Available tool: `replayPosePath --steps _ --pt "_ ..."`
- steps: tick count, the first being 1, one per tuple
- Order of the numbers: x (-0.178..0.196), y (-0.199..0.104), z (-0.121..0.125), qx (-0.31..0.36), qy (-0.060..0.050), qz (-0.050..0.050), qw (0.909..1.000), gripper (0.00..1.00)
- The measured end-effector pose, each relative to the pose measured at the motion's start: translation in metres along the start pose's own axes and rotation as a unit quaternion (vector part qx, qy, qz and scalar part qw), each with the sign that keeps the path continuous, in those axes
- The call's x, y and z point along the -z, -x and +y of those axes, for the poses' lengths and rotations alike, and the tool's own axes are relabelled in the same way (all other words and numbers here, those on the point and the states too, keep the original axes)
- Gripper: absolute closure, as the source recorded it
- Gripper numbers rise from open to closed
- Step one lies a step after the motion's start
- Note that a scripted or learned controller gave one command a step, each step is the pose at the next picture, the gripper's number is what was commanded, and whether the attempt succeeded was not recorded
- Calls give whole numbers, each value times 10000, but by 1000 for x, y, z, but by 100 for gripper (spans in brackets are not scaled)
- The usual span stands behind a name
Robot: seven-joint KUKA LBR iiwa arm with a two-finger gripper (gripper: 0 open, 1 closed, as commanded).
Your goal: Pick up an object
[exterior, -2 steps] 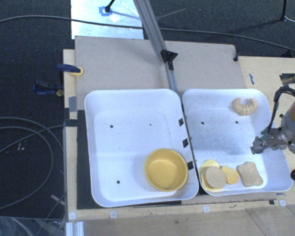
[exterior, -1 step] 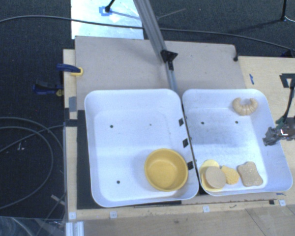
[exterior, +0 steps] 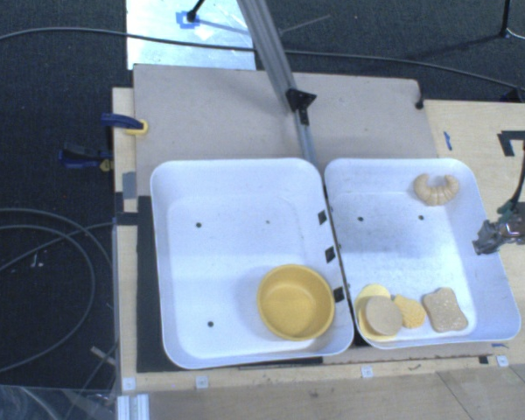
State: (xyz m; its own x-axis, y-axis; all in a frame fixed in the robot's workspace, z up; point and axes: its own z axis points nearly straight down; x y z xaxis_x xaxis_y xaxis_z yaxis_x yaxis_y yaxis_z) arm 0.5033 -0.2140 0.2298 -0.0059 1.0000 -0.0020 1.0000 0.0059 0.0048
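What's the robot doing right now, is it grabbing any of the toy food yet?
End effector at right bin's right rim, nothing seen in it. Pale curved croissant-shaped piece nearest, untouched. Yellow round plastic bowl in left bin. Nothing blocking.

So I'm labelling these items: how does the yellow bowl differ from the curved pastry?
The yellow bowl is round, bright yellow and sits in the left bin; the curved pastry is a pale beige crescent in the right bin. The bowl looks clearly larger. Both lie untouched, apart from other items.
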Motion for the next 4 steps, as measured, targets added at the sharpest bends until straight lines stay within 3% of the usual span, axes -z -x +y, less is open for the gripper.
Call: replayPosePath --steps 2,4 --pt "-9 -101 1 26 -16 21 10000 100" --pt "12 -201 0 31 -7 21 10000 100"
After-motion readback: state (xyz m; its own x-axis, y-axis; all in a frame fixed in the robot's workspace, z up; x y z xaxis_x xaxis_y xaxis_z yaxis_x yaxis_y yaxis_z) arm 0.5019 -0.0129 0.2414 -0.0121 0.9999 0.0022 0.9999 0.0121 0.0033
